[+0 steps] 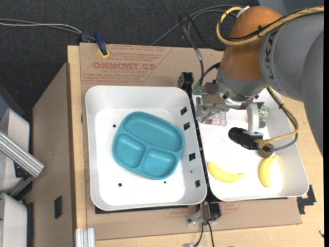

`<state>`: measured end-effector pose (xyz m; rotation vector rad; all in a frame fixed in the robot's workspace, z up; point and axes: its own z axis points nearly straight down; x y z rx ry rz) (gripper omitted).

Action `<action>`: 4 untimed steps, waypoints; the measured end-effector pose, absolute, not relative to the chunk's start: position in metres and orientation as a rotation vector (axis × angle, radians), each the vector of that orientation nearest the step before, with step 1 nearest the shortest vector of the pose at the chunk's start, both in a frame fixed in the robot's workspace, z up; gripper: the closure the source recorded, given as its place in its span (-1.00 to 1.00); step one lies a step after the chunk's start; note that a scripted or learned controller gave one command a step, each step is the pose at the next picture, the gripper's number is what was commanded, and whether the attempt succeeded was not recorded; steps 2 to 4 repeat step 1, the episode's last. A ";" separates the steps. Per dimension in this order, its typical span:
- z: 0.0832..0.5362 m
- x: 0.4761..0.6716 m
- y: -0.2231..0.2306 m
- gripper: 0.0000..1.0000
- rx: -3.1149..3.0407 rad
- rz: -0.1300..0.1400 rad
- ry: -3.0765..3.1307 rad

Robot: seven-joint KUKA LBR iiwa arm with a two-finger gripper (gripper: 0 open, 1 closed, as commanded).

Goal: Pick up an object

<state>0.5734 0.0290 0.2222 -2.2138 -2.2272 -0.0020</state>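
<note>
Cardboard bench [128, 60], two white bins.
We log a blue plate [148, 145] in the left bin [95, 138]; gripper [208, 106] over the right bin's [288, 184] 11 o'clock, spread we cannot tell; nearest banana [225, 173] at its 5 o'clock, long axis 9-to-3.

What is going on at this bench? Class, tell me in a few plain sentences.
A grey and orange robot arm reaches in from the right. Its gripper hangs low over the far left corner of the right bin, just above a pink-printed packet. Two bananas lie untouched near that bin's front edge. The left bin holds a blue divided plate. Nothing can be seen picked up yet.
</note>
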 end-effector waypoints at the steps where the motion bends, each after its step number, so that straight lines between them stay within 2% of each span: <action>1: 0.214 0.589 0.085 1.00 -2.213 -0.004 -2.228; 4: 0.214 0.589 0.085 1.00 -2.213 -0.004 -2.228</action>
